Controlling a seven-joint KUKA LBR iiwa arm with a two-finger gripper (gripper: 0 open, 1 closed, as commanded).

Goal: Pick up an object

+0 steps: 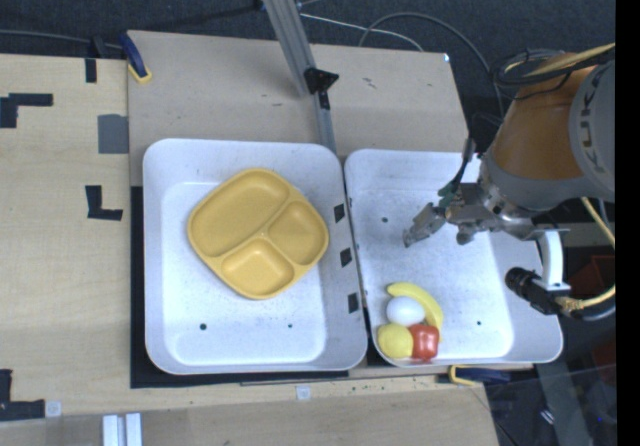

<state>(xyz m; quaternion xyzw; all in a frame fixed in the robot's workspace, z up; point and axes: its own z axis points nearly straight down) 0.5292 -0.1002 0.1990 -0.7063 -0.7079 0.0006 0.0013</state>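
Yellow divided plate (258,232) lies in left bin (165,234) | pincer (432,225) seen apart, nothing clamped, above right bin (480,334) | banana (420,298), white egg (405,311), lemon (394,340), red fruit (425,341) clustered at near edge

From my remote seat, the two white bins (165,234) look like smooth plastic, faintly speckled with dark flecks. The yellow divided plate (258,232) is matt moulded plastic. I see a glossy white egg (405,311), a yellow banana (425,298), a yellow lemon-like fruit (394,340) and a red piece (425,341), all shiny toy plastic. The bench (60,234) looks like pale wood. The gripper (432,226) is dull grey metal.
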